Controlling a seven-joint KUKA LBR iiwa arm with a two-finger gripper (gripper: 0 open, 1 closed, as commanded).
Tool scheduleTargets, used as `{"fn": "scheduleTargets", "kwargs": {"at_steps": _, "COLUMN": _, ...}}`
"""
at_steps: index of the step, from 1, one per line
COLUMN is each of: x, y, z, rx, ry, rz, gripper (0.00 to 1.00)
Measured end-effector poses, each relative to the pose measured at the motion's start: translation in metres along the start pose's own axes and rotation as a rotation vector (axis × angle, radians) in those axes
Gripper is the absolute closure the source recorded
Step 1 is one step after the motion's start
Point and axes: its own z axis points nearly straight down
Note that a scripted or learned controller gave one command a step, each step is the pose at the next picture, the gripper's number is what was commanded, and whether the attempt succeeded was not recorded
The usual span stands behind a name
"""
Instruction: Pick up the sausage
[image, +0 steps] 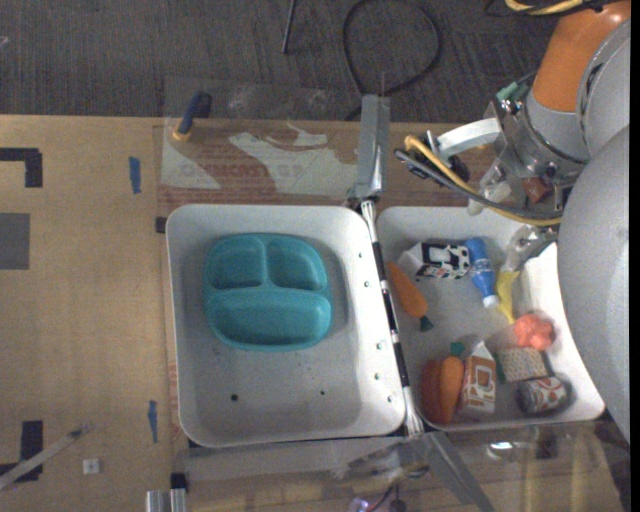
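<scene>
A reddish-brown rounded piece (431, 390), which I take for the sausage, lies at the front left of the right bin (560, 268). It rests against an orange toy with a green top (450, 380). My gripper (522, 243) hangs over the back right part of that bin, just above a yellow toy (507, 292) and a blue bottle (482, 270). It is well behind the sausage and to its right. The grey arm covers the bin's right edge.
The right bin also holds a cow-patterned carton (445, 260), an orange carrot (408, 290), a pink-orange lump (533, 330), a juice box (481, 388), a waffle-like piece (522, 362) and a can (543, 396). A teal divided plate (267, 291) sits in the left bin (190, 330).
</scene>
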Motion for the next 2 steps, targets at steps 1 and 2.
{"fn": "scheduleTargets", "kwargs": {"at_steps": 1, "x": 0.017, "y": 0.008, "z": -0.068, "rx": -0.002, "ry": 0.002, "rz": -0.162, "gripper": 0.00}}
{"fn": "scheduleTargets", "kwargs": {"at_steps": 2, "x": -0.057, "y": -0.038, "z": 0.046, "rx": 0.000, "ry": 0.000, "rz": -0.063, "gripper": 0.00}}
